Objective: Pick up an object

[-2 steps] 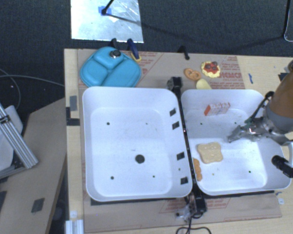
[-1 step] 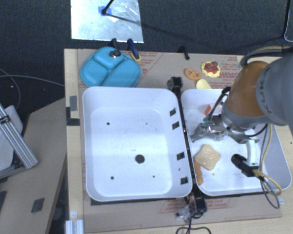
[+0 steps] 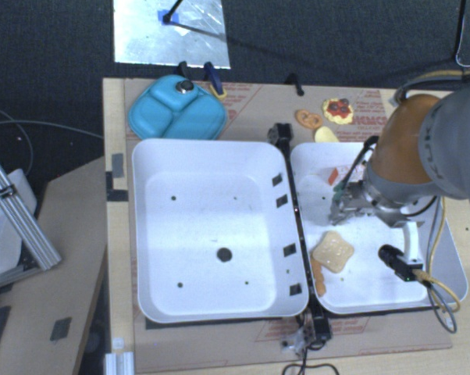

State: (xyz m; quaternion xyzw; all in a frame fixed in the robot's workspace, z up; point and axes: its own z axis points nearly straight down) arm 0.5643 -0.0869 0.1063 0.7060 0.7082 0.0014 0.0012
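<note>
In the right bin point(image 3: 375, 295), a tan slice of toy toast point(image 3: 332, 251) lies flat near the left wall. A thin orange stick point(image 3: 318, 276) lies just below it against that wall. A small red-orange piece point(image 3: 333, 176) rests near the bin's back. My gripper point(image 3: 343, 209) hangs low over the right bin, pointing left, just above and behind the toast and apart from it. Nothing shows in its grasp. The grey arm with its orange band point(image 3: 403, 143) covers the bin's right back part.
The left bin point(image 3: 153, 170) holds a small dark round thing point(image 3: 224, 255). Behind the bins lie a blue divided tray point(image 3: 177, 108), a toy cookie point(image 3: 307, 119), a round pizza-like toy point(image 3: 338, 110) and a yellow piece point(image 3: 325, 135).
</note>
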